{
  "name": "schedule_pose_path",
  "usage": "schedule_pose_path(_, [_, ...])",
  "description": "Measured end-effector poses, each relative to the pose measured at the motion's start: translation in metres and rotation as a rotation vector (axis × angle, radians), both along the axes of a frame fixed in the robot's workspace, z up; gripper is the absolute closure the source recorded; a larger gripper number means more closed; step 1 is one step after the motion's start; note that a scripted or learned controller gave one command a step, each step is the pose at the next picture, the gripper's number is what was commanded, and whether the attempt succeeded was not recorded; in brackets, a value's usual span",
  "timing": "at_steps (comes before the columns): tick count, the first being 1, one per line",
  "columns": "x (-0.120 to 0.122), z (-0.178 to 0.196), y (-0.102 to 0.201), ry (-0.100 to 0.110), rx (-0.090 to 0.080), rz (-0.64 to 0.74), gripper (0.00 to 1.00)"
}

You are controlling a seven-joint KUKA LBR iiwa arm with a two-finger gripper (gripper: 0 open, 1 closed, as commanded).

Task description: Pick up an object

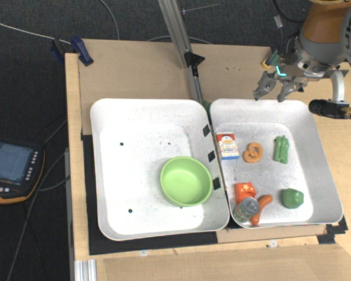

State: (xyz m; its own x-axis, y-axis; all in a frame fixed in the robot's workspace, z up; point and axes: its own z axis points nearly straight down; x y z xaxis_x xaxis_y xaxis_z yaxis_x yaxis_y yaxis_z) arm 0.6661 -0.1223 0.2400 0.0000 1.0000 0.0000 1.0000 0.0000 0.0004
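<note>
with the fingers point(279, 91) spread open and empty above the right bin's point(322, 151) far rim, the small carton point(227, 146) by its left wall looks light and rigid; grip its long flat sides.

Two shallow white plastic bins are set side by side, touching. A round green plastic bowl point(186, 181) is placed in the left bin point(114, 122), near its right front. In the right bin point(316, 139), a small red-and-white carton point(227, 146) is placed left, an orange pretzel-shaped toy point(253, 152) beside it, a green ridged vegetable toy point(281, 148) further right. Along the front, a red block point(244, 190), a round metal can point(246, 208), an orange carrot toy point(260, 206) and a green rounded pepper toy point(292, 198) are laid.
</note>
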Motion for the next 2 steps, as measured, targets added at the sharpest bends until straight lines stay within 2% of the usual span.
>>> schedule_pose_path(1, [0.0,0.0,0.0,0.0,0.0,0.0,0.0])
schedule_pose_path(2, [0.008,-0.057,0.001,0.005,0.001,0.001,0.0])
